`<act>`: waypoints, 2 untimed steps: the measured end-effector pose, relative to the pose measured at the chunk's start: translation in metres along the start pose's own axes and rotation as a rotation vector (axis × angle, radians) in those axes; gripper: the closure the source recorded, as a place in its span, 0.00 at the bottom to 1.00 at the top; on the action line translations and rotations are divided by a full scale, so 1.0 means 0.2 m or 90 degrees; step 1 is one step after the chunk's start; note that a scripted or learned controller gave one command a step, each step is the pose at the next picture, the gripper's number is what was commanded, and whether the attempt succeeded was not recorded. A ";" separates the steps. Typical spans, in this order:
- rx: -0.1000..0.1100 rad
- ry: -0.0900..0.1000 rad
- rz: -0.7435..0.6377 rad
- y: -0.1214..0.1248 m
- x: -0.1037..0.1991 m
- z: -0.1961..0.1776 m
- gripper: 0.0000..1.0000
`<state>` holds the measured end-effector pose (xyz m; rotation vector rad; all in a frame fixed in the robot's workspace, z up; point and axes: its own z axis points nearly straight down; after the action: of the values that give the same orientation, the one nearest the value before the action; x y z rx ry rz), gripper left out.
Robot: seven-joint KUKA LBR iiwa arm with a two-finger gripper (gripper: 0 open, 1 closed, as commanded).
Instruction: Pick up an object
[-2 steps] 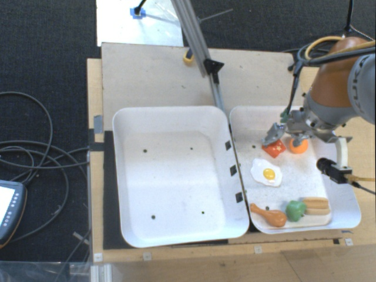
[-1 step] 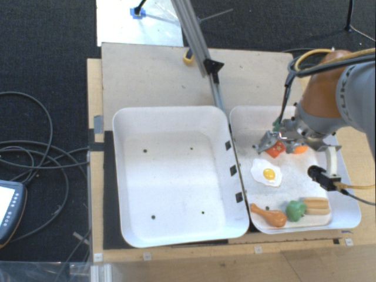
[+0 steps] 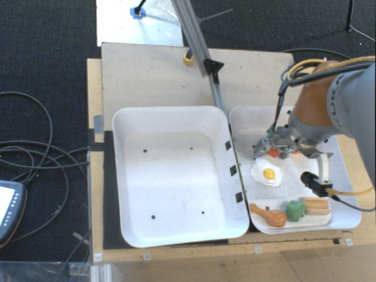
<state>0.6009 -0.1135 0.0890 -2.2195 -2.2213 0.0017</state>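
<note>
**Arm low over right bin, grip state unclear**

I've got the arm (image 3: 338, 101) reaching in from the right, orange band visible above the wrist, w/ the gripper (image 3: 271, 148) down inside the right bin (image 3: 247, 119), approx. mid-bin toward its inner wall. From this slant I can't tell how wide the hand is set, or whether it has hold of anything; the tip is a dark cluster w/ a bit of red/orange just beside it, too small to ID.

Objs in the right bin, all toward the near end:
- fried egg toy (image 3: 268, 174), lying flat, just below the gripper tip, near but I can't say if touching.
- drumstick (image 3: 269, 214), at the near-left corner, close to the bin wall.
- green piece (image 3: 295, 210), right of the drumstick.
- hot dog (image 3: 317, 205), touching or just beside the green piece, on its right.

Left bin (image 3: 126, 125) sits alongside, walls touching the right bin's. A grey pole (image 3: 194, 31) slants in from the top toward the seam btw. the bins.
</note>
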 end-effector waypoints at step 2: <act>-0.006 -0.001 -0.002 -0.02 0.01 -0.37 1.00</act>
<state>0.5977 -0.1112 0.1632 -2.2217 -2.2290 -0.0067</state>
